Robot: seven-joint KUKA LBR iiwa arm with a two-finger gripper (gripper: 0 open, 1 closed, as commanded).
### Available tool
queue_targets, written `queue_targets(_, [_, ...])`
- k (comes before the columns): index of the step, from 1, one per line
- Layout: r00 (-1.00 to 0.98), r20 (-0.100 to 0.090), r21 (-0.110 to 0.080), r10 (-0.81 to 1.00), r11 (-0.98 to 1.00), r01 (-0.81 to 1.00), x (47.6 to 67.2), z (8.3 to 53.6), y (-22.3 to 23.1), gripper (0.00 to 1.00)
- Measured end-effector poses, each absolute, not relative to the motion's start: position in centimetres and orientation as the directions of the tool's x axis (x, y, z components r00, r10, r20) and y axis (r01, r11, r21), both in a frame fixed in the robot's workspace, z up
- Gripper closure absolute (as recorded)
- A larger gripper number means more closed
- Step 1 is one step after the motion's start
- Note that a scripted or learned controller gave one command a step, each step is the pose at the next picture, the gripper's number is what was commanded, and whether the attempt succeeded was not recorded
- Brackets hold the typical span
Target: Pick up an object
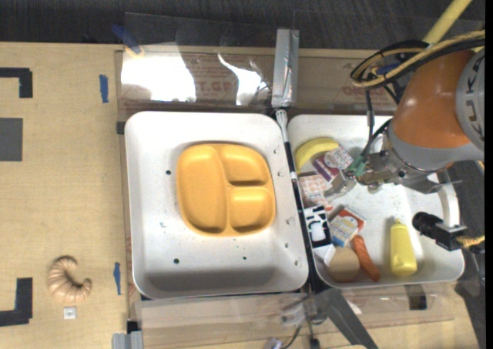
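The wooden table (pixel 54 186) spans the view, carrying two shallow white bins side by side. The left bin (pixel 146 209) is the larger shape on view, and at its centre lies a yellow divided tray (pixel 223 188) with one big well and two small ones. The right bin (pixel 431 263) sits touching it at three o'clock. The grey arm with its orange band (pixel 435 109) comes in from about two o'clock of that bin and reaches down over its upper half. Its tool (pixel 362 172) hangs low above the bin's middle, just beside a small printed packet (pixel 337 161); whether its tips are apart or together I cannot tell from here. At eleven o'clock in the right bin lies a yellow rounded piece (pixel 314 149), partly under the packet. At five o'clock stands out a yellow bottle (pixel 401 246), lying flat. Near six o'clock an orange carrot (pixel 365 256) rests against a tan bread-like lump (pixel 344 264), with a red-and-white sachet (pixel 346 223) just above them. Far off at eight o'clock on the table lies a curled tan croissant (pixel 68 278).
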State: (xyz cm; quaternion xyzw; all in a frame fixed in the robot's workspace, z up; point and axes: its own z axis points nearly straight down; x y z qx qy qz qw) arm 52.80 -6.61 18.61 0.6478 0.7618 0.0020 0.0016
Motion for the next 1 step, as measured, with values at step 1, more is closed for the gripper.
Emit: queue_targets(1, [-0.16,0.0,0.003,0.987,0.16,0.987,52.85,19.33,-6.68,1.0])
